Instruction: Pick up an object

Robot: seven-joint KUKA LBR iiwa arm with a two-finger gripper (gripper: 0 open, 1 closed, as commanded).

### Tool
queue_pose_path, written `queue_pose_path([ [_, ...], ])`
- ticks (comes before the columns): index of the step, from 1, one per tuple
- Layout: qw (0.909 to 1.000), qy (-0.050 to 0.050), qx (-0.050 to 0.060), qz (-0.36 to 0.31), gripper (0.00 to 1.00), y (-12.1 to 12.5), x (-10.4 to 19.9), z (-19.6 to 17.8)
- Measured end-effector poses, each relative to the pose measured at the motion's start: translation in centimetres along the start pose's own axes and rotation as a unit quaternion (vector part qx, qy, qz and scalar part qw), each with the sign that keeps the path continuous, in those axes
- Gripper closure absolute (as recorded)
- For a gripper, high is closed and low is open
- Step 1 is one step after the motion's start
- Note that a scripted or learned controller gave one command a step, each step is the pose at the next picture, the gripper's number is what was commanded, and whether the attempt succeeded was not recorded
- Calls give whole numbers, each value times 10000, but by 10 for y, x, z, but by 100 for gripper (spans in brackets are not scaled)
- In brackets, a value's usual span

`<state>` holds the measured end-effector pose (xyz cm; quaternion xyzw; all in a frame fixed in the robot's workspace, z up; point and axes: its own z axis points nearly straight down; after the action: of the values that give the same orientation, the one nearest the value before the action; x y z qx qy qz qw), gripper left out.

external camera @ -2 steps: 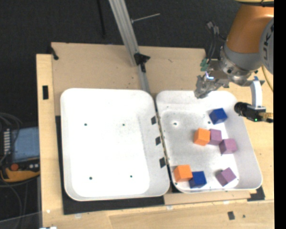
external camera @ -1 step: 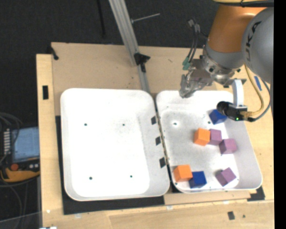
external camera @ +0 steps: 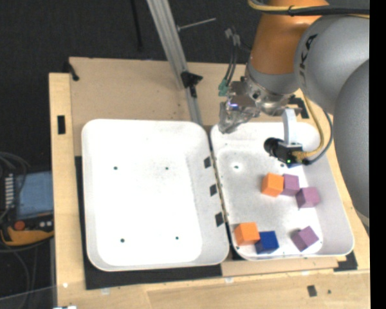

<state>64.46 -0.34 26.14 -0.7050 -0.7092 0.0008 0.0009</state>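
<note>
Claw [external camera: 230, 122]: hangs over the far-left corner of the right bin [external camera: 334, 237]; cannot tell its state.
Blocks: all nearer the camera than the claw and to its right; orange block [external camera: 273, 185] touches a purple block [external camera: 290, 184]; another purple block [external camera: 307, 197] just beside.
Near edge: orange block [external camera: 247, 233], blue block [external camera: 267, 242], purple block [external camera: 304, 238].
Left bin [external camera: 93, 172]: left of the claw, on the desk [external camera: 64, 172].

Table [external camera: 141, 85]: tan board top, lying over a dark floor, carrying two shallow white bins side by side. Left bin [external camera: 148, 192]: showing a few small dark specks on its base. Metal pole [external camera: 170, 40]: slanting up from behind the bins. Blue-faced control pendant [external camera: 29, 201]: resting off the table's left edge, trailing dark cables [external camera: 0, 159].
</note>
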Motion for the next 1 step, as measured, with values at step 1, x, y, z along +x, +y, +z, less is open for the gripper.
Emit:
queue_pose_path([
  [1, 10000, 0, 0, -3, 100, -7, 49, 19],
])
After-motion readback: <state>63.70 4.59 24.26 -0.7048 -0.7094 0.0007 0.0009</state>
